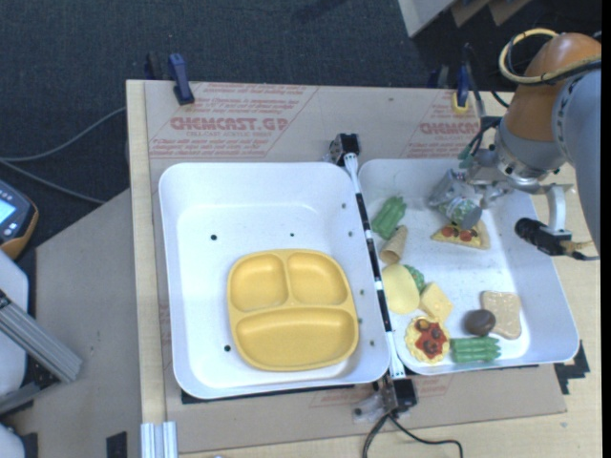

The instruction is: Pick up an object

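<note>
Over in the left bin (pixel 191 208) sits a yellow divided tray (pixel 289 308), well away from everything else. Crossing the black divider strip (pixel 368 246) into the right bin (pixel 544 294), the toy food crowds in: relative to the pizza slice (pixel 464 236), a green pepper (pixel 389 216) and a cone (pixel 393 244) lie to its left, while a lemon-yellow piece (pixel 401 289), a cheese wedge (pixel 436 301), a small pizza round (pixel 427 339), green beans (pixel 474 350), a dark lump (pixel 479 322) and a bread slice (pixel 503 313) lie below it. The gripper (pixel 460 198) hangs right over the pizza slice's upper edge; I cannot tell how its claw is set, or whether it has anything.
</note>
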Motion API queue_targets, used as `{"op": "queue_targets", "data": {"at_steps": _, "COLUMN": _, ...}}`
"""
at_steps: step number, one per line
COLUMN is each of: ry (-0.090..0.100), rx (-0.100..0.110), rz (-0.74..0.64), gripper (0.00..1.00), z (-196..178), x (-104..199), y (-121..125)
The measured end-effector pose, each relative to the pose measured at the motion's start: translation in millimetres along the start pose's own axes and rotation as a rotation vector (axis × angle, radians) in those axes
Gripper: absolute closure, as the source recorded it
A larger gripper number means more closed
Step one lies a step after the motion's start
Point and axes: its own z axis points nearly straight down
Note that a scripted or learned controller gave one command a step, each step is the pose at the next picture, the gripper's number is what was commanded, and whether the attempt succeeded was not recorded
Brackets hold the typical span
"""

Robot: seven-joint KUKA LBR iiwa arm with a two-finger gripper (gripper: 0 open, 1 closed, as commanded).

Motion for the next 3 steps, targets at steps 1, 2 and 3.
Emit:
{"op": "queue_targets", "data": {"at_steps": 1, "ry": 0.000, "rx": -0.012, "rz": -0.006, "gripper": 0.00, "z": 7.1, "x": 59.3, "y": 11.7}}
{"op": "queue_targets", "data": {"at_steps": 2, "ry": 0.000, "rx": -0.019, "rz": -0.005, "gripper": 1.00, "z": -5.3, "x": 57.4, "y": 13.0}}
{"op": "queue_targets", "data": {"at_steps": 3, "ry": 0.007, "rx": -0.012, "rz": -0.010, "gripper": 1.00, "z": -94.0, "x": 141.1, "y": -3.6}}
